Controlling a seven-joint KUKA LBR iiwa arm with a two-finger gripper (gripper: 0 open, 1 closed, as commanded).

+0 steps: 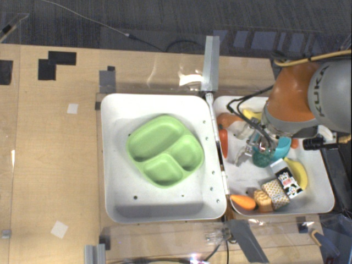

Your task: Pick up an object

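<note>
**binwatcher:** Cup question for you lot. The jaws hang over the middle of the right bin point(328, 201), right up against the teal cup point(269, 153). I honestly can't tell from this angle whether they're wide, narrow or on anything. Is that the one to go for?

**gripnerd:** I'd say so. It looks like thin, hollow plastic, so my guess is light and stiff, but smooth enough to slip. I'd pinch across the rim or wall and not the rounded body. Squeeze too hard and it probably pops out sideways.

**binwatcher:** What does it look like to you?

**gripnerd:** It's small, with a darker teal at one end and a paler blue at the other. It seems tilted, though I can't say for sure. The banana point(300, 172) lies just beside it, and the green divided plate point(165, 150) is in the other bin.
</note>
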